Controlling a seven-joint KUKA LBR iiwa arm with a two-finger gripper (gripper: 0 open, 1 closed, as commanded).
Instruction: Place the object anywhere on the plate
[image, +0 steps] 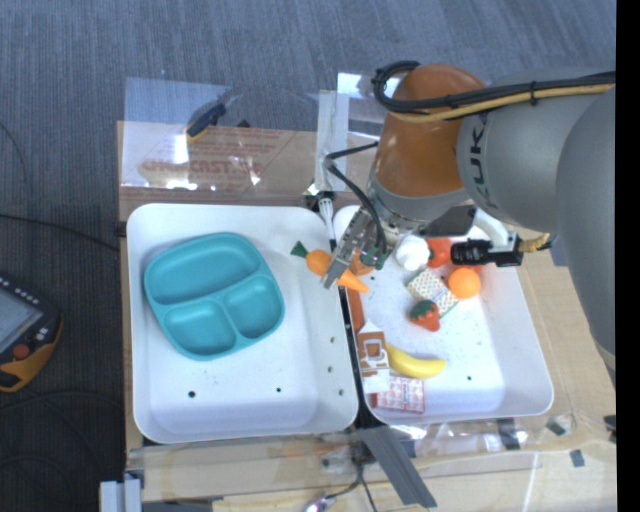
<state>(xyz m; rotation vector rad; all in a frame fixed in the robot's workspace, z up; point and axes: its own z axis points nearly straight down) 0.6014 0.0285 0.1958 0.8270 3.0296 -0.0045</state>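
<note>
While over the ridge between the bins, just right of the plate (213, 293), gripper (340, 268) tilted down-left, fingers closed on the carrot (333, 268). Carrot off the plate, held at the fingertips, green top (300, 250) pointing toward the plate, orange body (352, 281) poking out below the fingers on the far side from the plate. Plate teal, three-sectioned, lying in the left bin (200, 400). Further right of the plate, in the right bin (500, 390): banana (414, 363), strawberry (426, 314), orange (464, 283), white ball (411, 252), small red-and-white carton (372, 351). Orange band of the arm (430, 120) up and right of the plate.
</note>
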